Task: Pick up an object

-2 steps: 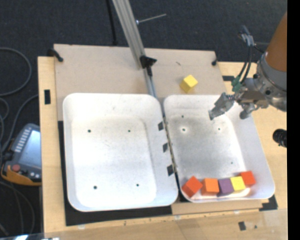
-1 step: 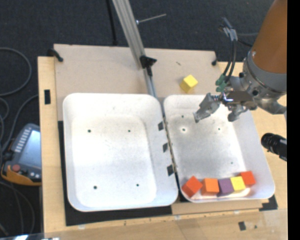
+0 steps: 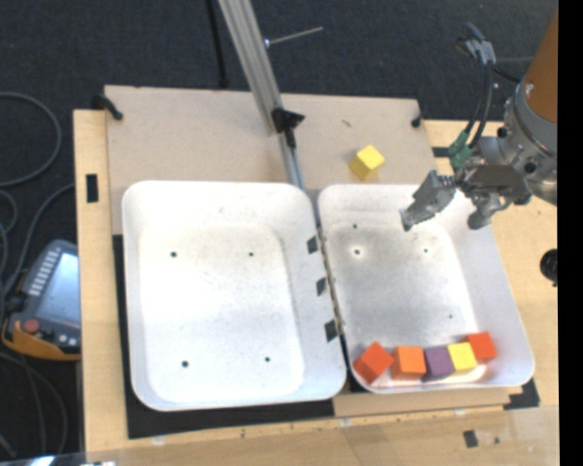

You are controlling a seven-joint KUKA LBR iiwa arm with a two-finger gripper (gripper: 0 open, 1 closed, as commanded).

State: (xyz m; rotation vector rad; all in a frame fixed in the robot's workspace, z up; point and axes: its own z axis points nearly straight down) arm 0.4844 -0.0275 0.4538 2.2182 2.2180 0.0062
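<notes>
Several small blocks lie in a row along the near edge of the right bin [image 3: 486,280]: a red-orange block [image 3: 374,360], an orange block [image 3: 409,359], a purple block [image 3: 437,360], a yellow block [image 3: 462,357] and a red block [image 3: 482,347]. A lone yellow block [image 3: 367,160] sits on the board behind the bins. My gripper [image 3: 452,208] hangs over the far right part of the right bin, well above the row of blocks. Its two fingers [image 3: 426,202] are spread apart with nothing between them.
The left bin [image 3: 223,289] stands beside the right one. A slanted metal pole [image 3: 257,66] rises from behind the gap between the bins. Cables and a handheld pendant [image 3: 49,299] lie on the floor at left.
</notes>
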